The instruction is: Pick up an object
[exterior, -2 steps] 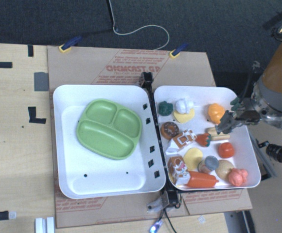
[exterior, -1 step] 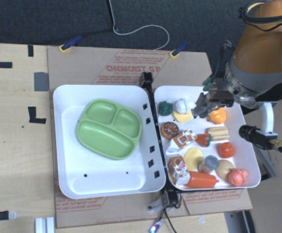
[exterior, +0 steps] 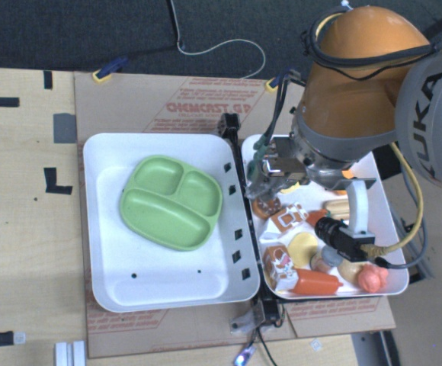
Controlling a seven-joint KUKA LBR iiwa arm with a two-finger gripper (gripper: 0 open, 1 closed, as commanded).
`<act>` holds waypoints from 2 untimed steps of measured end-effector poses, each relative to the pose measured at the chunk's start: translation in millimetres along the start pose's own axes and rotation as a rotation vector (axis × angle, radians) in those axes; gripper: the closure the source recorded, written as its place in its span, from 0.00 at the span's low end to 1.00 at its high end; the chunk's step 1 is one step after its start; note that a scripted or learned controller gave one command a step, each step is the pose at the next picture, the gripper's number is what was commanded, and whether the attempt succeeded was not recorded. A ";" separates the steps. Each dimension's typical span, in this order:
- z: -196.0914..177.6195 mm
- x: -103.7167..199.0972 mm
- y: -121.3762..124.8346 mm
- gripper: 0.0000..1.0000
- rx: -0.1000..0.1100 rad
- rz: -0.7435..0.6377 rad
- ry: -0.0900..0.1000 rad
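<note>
Here the jaws hang low over the far-left part of the right bin (exterior: 379,189), close to the wall it shares with the left bin (exterior: 168,277); the wrist above hides them, so I cannot tell whether they are apart or together, and nothing can be seen between them. Just beneath and toward the viewer lies a small red-and-white pretzel-shaped toy (exterior: 287,219), flat on the bin floor. Nearer still sits a yellow toy (exterior: 302,246). Along the near wall lies an orange carrot-like toy (exterior: 315,283), its long axis running across the bin, almost parallel to that wall, one end toward the shared wall and the other toward a pink toy (exterior: 372,278) in the near-right corner. The grey and orange arm (exterior: 362,75) looms over the bin's far side. In the left bin rests a green divided plate (exterior: 173,202). Both bins stand on a cardboard-covered tabletop (exterior: 198,105).
</note>
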State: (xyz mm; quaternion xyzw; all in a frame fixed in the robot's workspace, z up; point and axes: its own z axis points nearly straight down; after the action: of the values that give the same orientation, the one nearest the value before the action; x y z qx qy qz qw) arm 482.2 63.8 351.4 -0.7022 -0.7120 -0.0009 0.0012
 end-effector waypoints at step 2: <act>-34.6 93.1 2.1 1.00 0.004 0.008 -0.004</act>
State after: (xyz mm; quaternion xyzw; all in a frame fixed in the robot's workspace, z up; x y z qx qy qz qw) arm 483.0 156.8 386.3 -0.7051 -0.7091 0.0018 0.0011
